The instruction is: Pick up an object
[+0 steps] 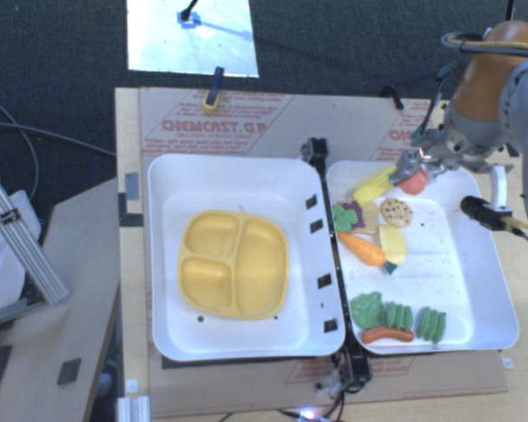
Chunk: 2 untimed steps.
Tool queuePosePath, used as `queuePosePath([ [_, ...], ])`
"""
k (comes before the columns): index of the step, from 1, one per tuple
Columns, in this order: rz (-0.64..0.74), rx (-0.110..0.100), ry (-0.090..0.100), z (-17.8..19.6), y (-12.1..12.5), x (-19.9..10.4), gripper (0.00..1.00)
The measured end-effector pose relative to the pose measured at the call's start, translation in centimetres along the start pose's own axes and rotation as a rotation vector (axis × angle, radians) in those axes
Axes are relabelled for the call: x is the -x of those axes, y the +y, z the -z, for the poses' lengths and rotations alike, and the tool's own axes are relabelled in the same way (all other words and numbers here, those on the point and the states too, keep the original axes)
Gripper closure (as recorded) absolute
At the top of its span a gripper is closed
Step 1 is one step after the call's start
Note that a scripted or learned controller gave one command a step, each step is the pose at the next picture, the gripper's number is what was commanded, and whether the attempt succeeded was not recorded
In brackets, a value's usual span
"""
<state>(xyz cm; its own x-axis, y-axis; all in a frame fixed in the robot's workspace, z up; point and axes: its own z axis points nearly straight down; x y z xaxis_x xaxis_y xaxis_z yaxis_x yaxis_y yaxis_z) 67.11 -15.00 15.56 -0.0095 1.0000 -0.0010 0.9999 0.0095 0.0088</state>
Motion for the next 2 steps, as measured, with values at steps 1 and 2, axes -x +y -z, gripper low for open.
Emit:
queuePosePath([
  [1, -0.008, -0.014, 0.004, 1.9, -10.7, -4.7, 1.00],
  [2, 0.001, -0.006, 0.003, 3.2, -8.8, -11.1, 1.00],
])
